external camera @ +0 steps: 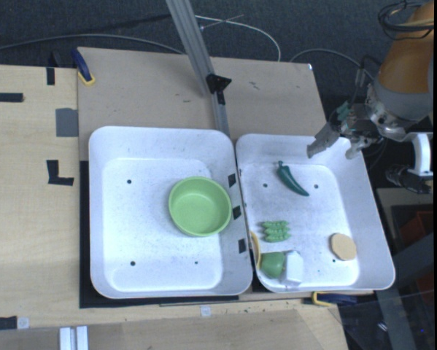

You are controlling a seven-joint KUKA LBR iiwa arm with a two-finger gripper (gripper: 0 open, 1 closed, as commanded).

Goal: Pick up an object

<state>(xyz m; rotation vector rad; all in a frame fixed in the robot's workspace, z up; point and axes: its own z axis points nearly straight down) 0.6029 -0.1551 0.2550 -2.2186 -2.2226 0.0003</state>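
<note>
Gripper (338,146) hangs at the two o'clock corner of the right-hand shallow white plastic bin (371,217), over its rim, with the two grey fingers spread apart and nothing between them: released and empty.

Candidates for the pick, all in the right bin:
- Dark green curved pepper-shaped toy (292,180), lying flat near the far wall, toward nine o'clock of the claw and the nearest item to it.
- Small light green pea-pod-shaped piece (275,230), lower down, near the left wall.
- Green rounded block (273,264), at the seven o'clock corner, touching a pale white piece (293,266).
- Tan round flat disc (343,246), at five o'clock, standing alone.

The left bin (101,217) holds a light green round plastic bowl (199,206), well apart from the claw.

Recommendation: you should take the pepper. It is closest and has open floor on every side. Turn the wrist so the fingers close across its narrow body, not along its length. Centre over the thick middle, not the tapered tip. Descend vertically until the fingers straddle it just above the floor, then close. In my judgement, the corner items are poor choices; the walls crowd the fingers there.
</note>
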